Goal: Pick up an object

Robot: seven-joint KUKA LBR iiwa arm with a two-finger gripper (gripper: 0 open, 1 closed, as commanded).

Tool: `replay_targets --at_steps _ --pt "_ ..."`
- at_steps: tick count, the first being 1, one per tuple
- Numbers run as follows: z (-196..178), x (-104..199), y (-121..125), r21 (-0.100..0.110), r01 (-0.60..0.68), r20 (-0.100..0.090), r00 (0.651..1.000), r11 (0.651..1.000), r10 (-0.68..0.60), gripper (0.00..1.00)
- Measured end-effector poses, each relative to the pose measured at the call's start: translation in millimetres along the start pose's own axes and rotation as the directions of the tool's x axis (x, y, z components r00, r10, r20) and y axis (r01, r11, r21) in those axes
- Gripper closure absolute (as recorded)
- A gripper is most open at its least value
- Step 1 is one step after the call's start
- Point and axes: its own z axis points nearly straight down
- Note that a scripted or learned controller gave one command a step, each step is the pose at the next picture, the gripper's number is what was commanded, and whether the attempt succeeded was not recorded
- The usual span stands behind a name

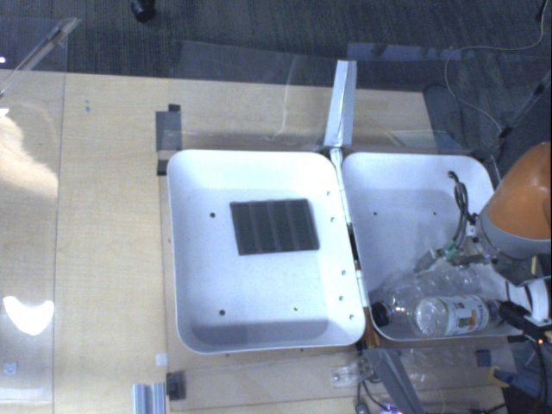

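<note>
The arm (524,205) is running off the worktop's right edge, its bulk covering the tool's fingertips.

Wooden bench (103,231) — dark carpet (259,11)

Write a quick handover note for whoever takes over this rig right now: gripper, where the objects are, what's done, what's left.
Gripper: low in the right bin, just above the bottle; its grip can't be judged from here.
Clear plastic bottle: lying on its side along the right bin's near edge, dark cap pointing left.
Dark ridged pad: flat in the middle of the left bin.
Done: nothing visibly lifted.
Left: grasp and raise an object.
</note>
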Motion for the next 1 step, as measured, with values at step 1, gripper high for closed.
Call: replay_targets --at_steps 1 --pt "0.9 -22.0 -17.9 0.004 -0.013 -0.008 1.0 1.0 0.013 0.0"
